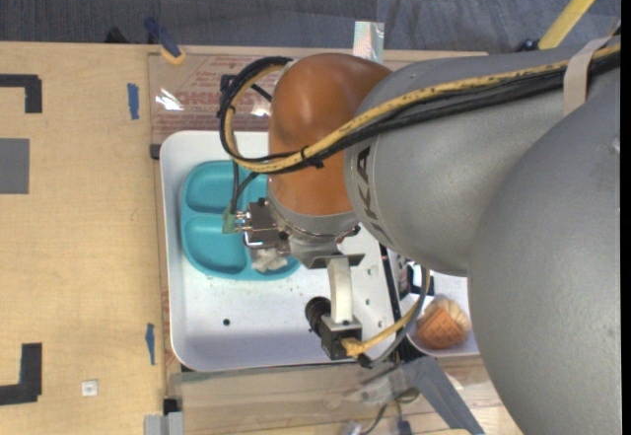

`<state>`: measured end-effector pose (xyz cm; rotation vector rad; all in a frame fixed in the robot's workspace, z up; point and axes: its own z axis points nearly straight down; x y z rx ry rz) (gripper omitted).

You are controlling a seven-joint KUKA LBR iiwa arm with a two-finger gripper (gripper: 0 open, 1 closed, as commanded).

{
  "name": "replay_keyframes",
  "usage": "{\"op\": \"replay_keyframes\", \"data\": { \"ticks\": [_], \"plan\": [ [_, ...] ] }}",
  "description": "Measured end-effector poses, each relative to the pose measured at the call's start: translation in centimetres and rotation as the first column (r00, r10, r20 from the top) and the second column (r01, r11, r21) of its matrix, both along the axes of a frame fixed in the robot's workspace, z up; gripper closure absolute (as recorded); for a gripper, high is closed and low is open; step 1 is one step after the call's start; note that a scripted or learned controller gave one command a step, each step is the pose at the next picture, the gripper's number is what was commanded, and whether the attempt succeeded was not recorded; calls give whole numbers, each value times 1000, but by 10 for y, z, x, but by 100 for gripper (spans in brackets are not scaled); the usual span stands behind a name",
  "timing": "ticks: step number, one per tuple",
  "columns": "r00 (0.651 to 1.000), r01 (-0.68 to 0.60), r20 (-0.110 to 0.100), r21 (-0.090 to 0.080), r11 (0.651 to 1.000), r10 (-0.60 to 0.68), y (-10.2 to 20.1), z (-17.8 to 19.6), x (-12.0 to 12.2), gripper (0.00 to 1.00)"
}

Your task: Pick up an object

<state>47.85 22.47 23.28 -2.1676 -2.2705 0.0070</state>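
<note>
Camera view looks down at a slant on the counter, and nearest the lens is the bulk of the grey arm, which covers most of the right side and hides much of what lies under it. Black and yellow cables run along its upper edge and loop down past the orange band above the wrist. Below that band the wrist hardware points down into the white bin, and the claw sits low over the bin's left half; its tips are lost among brackets and shadow, so whether they are apart or together cannot be told. Right under the wrist, a teal two-compartment tray lies in the bin's upper left part, its right portion hidden by the claw assembly. A small pale piece shows at the tray's lower right edge, touching or just beside the claw; what it is cannot be made out. A small dark speck lies on the bare bin floor, well apart from the tray. Further right, below the arm, an orange-brown rounded object peeks out. Blue tape marks dot the tan counter to the left.
</note>
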Motion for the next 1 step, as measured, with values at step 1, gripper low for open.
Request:
{"op": "replay_keyframes", "data": {
  "ticks": [1],
  "plan": [
    [989,-148,16,8,989,148,-5,-141,4,100]
  ]
}}
